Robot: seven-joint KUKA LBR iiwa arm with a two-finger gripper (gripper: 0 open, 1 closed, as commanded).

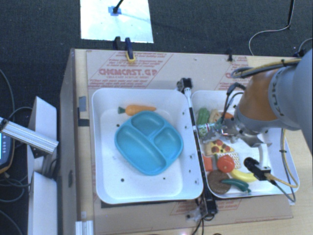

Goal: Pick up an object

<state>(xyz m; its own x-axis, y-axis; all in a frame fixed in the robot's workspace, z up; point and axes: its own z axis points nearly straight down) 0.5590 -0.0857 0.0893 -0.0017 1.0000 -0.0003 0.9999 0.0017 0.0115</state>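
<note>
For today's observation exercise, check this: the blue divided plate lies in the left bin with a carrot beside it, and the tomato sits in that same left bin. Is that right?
Not quite. The camera view shows the tomato in the right bin, among the other toy foods. The blue divided plate does lie in the left bin, with the carrot beside it.

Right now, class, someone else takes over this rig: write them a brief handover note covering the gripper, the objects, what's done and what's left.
Gripper: low over the right bin, amid the toy food; no object visibly held.
Right bin: green piece, pizza slice, tomato, banana.
Left bin: blue divided plate and, touching its far rim, a carrot.
Done: arm positioned over the pile.
Left: grasp one object and lift it.
</note>
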